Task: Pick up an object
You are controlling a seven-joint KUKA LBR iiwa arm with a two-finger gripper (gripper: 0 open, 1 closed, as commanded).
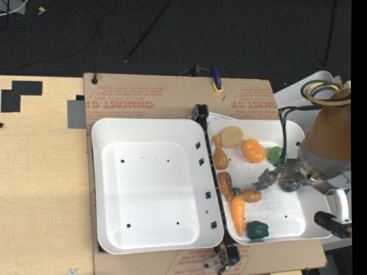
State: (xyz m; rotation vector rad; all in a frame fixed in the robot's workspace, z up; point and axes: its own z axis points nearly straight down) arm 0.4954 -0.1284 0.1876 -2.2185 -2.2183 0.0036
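The right bin (292, 216) holds several toy foods. A tan round disc (232, 136) and an orange fruit (253, 150) lie at its far side, with a green piece (276, 153) beside them. A brown spoon-shaped piece (220, 154) and a brown sausage (224, 183) lie along the left wall. An orange carrot (237, 212) and a green pepper (257, 229) sit near the front. My gripper (265, 181) hangs low in the middle of this bin, just above and right of a small orange piece (251, 196).
The left white bin (109, 153) sits beside the right one, with a black divider clamp (202, 114) between them. The arm's grey and orange body (330, 142) covers the right bin's right side. Cardboard (149, 96) lies under both bins.
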